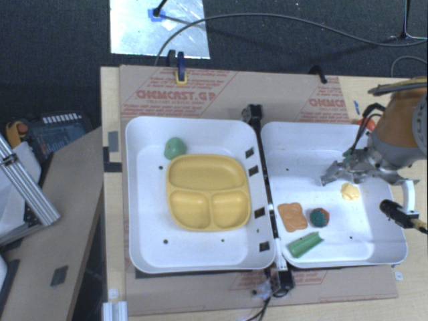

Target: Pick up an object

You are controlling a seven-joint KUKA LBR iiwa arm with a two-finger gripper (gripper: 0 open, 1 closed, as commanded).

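You see the surface [221, 85] carrying two white bins side by side. The left bin [144, 199] holds a yellow divided tray [207, 191], and a green round object [175, 148] lies just beside the tray's upper left corner, touching its rim or almost touching.

The right bin [314, 146] holds the smaller things. The arm [401, 122] comes in from the right and is over this bin; its gripper [341, 172] is low, near the middle of the bin. You cannot tell from this view if the fingers are apart or together, and nothing is visible between them.

Just beside the gripper, to its lower right, lies a small pale yellow object [350, 192]. Lower in the bin you find an orange flat piece [292, 217], and right of it, near but apart, a small round teal and red object [319, 217]. Below these two lies a green long object [305, 245], tilted, near the front wall of the bin. These three objects are well apart from the gripper.
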